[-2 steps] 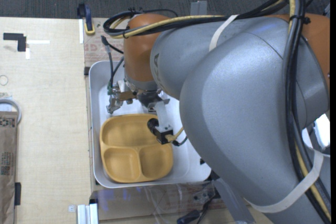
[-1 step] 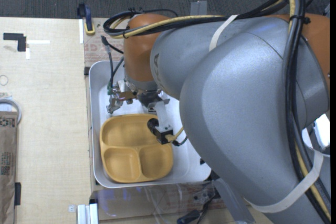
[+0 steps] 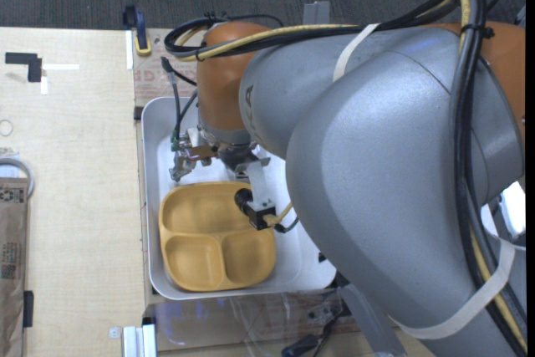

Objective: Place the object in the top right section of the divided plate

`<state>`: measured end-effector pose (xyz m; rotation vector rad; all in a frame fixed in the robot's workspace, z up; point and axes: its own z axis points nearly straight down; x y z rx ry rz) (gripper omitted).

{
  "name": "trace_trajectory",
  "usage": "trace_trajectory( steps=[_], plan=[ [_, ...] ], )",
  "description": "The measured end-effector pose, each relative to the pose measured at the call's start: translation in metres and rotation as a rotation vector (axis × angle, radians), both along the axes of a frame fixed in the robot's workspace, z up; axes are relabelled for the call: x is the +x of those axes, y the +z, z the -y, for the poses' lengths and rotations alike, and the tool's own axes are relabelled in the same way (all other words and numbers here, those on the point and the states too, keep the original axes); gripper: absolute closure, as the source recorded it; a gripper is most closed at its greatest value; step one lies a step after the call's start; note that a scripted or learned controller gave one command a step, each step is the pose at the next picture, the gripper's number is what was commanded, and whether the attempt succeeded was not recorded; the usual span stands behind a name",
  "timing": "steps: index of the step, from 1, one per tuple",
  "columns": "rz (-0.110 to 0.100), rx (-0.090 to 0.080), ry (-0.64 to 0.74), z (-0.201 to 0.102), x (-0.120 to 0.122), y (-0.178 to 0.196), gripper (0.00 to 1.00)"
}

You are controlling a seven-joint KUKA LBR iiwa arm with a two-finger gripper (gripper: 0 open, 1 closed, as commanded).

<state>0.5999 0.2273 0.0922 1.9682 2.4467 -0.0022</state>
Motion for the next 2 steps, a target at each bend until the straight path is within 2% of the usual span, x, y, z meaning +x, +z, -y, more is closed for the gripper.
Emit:
trace_trajectory(
  steps=[2],
  plan=[
    [0.000,0.000,0.000,0.0000,0.0000,0.0000,0.00]
  ],
)
